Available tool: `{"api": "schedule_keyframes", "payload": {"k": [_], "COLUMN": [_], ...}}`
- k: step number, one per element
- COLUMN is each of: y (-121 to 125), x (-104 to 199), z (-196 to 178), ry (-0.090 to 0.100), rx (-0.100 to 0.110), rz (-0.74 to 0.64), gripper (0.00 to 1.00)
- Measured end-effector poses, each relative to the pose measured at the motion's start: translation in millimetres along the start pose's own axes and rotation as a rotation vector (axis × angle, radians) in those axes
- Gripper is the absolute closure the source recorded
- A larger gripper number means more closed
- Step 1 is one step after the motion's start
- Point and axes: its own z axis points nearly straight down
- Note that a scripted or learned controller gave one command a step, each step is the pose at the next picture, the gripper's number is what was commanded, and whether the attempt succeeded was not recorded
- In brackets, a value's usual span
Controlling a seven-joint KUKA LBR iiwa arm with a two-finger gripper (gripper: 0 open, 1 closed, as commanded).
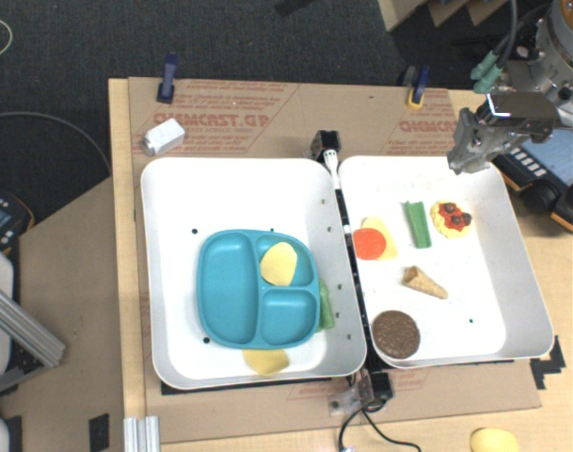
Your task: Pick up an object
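Right shallow white plastic bin (pixel 521 281): green plastic stick (pixel 417 224), small pizza-like toy round (pixel 452 219), orange disc on a yellow piece (pixel 370 242), tan wedge-shaped cone (pixel 424 282), brown speckled round disc (pixel 396 333). Left shallow white bin (pixel 168 252): teal divided plastic tray (pixel 257 288) carrying a pale yellow oval piece (pixel 278 264). Grey gripper (pixel 471 153) above the right bin's far rim; whether its fingers are apart or closed cannot be told. Brown cardboard surface (pixel 267 111) beneath.

Teal divided tray (pixel 231 295) seen in white L bin (pixel 168 252); yellow piece (pixel 278 264) on it. Green stick (pixel 417 224), orange disc (pixel 370 243), brown round (pixel 396 333) noted in R bin (pixel 512 290).
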Motion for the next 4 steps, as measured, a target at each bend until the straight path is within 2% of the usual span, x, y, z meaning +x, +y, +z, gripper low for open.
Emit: {"api": "schedule_keyframes", "payload": {"k": [4], "y": [3.1], "x": [1.3], "z": [-41.7], "ry": [-0.001], "rx": [-0.014], "rz": [-0.002], "gripper": [1.00]}}
